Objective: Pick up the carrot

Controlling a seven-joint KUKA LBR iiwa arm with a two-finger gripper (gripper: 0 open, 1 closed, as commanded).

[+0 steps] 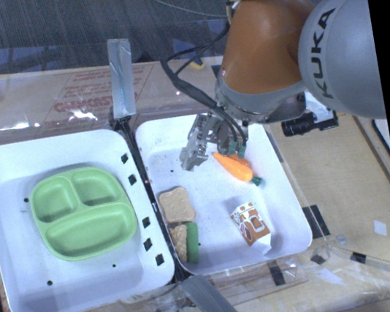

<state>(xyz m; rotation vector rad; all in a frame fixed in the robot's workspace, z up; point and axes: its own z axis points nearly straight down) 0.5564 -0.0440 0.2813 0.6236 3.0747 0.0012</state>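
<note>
The carrot (233, 167) is short and orange with a green stub at its lower right end. It lies slantwise in the upper middle of the right bin (285, 196). My gripper (205, 148) hangs over the same bin's upper part, just up and left of the carrot, with its metal tip close to the carrot's thick end. From this angle I cannot make out whether they touch. The grey arm with its orange band covers the bin's top right corner.
A slice of bread (176, 205) lies near the right bin's left wall, above a green and tan item (187, 240). A small brown and white packet (252, 224) sits at the lower right. The left bin (18, 292) holds a green divided plate (82, 211).
</note>
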